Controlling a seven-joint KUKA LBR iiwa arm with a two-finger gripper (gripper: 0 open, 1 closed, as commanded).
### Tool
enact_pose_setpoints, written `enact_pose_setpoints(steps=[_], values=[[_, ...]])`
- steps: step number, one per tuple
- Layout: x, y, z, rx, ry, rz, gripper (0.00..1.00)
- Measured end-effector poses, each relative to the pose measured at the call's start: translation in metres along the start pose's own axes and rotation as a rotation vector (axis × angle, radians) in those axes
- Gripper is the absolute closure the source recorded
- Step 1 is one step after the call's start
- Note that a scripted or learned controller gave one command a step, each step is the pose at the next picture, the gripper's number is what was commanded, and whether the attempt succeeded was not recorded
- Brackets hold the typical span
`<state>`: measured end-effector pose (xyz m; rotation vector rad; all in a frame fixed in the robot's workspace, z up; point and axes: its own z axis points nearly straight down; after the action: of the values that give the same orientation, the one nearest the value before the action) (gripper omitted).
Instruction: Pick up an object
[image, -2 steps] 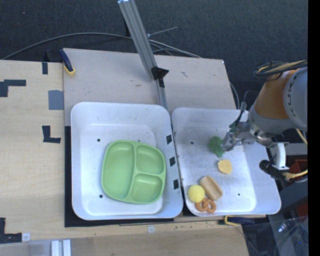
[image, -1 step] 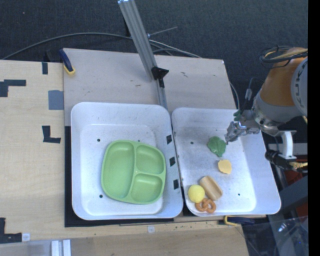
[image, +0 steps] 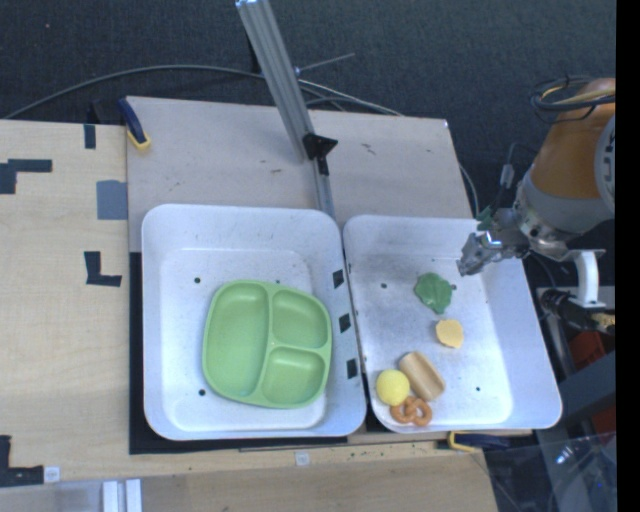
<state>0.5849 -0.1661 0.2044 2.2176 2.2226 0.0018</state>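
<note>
The right bin (image: 500, 330) holds several small toy foods: a green leafy piece (image: 433, 291), a yellow slice (image: 450, 333), a tan bread roll (image: 422, 374), a yellow ball (image: 392, 386) and an orange pretzel (image: 411, 411). My gripper (image: 472, 260) hangs over the bin's upper right part, a little up and to the right of the green piece, apart from it. I see nothing between its fingers.
The left bin (image: 160, 300) carries a green divided plate (image: 268, 344). A grey metal pole (image: 290, 90) slants down to the seam between the bins. The arm's orange band (image: 570, 150) sits at the right edge. Cables lie behind the bench.
</note>
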Motion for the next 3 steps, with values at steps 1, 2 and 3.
enact_pose_setpoints(steps=[1, 2, 3], values=[[0.056, -0.019, -0.006, 0.005, 0.002, -0.004, 1.00], [0.112, -0.032, 0.001, 0.006, 0.003, -0.004, 1.00], [0.170, -0.049, -0.008, 0.005, 0.003, -0.006, 1.00]])
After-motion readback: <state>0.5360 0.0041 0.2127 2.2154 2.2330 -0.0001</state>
